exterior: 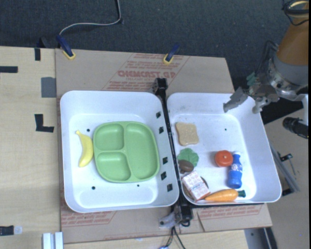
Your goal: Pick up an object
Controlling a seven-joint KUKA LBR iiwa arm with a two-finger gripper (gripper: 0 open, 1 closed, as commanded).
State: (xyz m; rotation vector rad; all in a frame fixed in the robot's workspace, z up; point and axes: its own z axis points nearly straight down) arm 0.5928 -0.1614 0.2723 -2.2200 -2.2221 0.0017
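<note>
The right white bin (259, 154) held all the small graspable items: a tan slice of toast (187, 133) near its upper left, a green leafy broccoli piece (188, 156) below that, touching a small dark brown lump (185, 166). A red-and-white wrapped packet (195, 185) lay at the lower left corner, just beside an orange plastic carrot (222, 195) along the front wall. A round red tomato (223, 158) sat mid-right, touching a blue plastic bottle (235, 171) that lay lengthwise. None was lifted.

The two-finger gripper (244, 100) hovered over the right bin's upper right corner, well apart from every item, nothing between its fingers (232, 104). Jaw spread could not be told from this angle. The grey arm with the orange band (295, 40) came in from the right.

The left white bin (67, 139) held a green three-compartment plastic tray (127, 151) in the middle and a yellow plastic banana (85, 148) just beside the tray's left edge. Both bins sat on brown cardboard (140, 74) on the bench.
</note>
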